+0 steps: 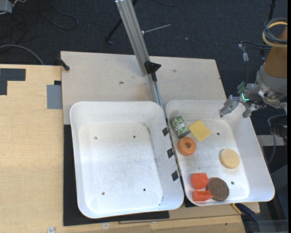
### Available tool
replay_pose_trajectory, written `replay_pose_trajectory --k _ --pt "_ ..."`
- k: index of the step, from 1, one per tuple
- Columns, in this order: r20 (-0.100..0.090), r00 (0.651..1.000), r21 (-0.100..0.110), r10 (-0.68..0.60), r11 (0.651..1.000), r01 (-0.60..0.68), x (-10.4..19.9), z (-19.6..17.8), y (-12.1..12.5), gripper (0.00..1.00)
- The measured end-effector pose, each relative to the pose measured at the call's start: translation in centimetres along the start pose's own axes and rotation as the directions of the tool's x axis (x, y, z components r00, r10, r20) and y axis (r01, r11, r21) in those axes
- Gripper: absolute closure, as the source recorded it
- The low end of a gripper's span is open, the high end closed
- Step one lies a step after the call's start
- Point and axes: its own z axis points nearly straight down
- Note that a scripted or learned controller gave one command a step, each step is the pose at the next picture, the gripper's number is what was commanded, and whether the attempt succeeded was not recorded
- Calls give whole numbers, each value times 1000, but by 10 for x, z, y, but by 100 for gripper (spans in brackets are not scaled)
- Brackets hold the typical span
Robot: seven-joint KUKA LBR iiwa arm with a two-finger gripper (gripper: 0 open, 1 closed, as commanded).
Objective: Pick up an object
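Pincer [237,108] open, nothing in it, at upper right over right bin [262,178] rim. Risk: descends w/o centring, clips rim, misses yellow block [200,130].

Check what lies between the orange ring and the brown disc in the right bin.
In the camera view, the red block lies between the orange ring and the brown disc, close beside the disc. The rest of the stretch is bare floor of the right bin.

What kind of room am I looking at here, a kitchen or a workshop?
Most likely a robotics lab: a gripper hangs over a white bin of toy food, cables trail on the dark floor, and a metal rail stands on the bench.
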Motion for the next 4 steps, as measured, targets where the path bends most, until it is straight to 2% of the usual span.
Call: replay_pose_trajectory --k 2,3,4 --pt "-2 1000 5 1 1000 -1 18 99 1 0" --pt "0 1000 0 1 1000 -1 19 114 1 0" --pt "0 1000 0 -1 1000 1 19 103 1 100"
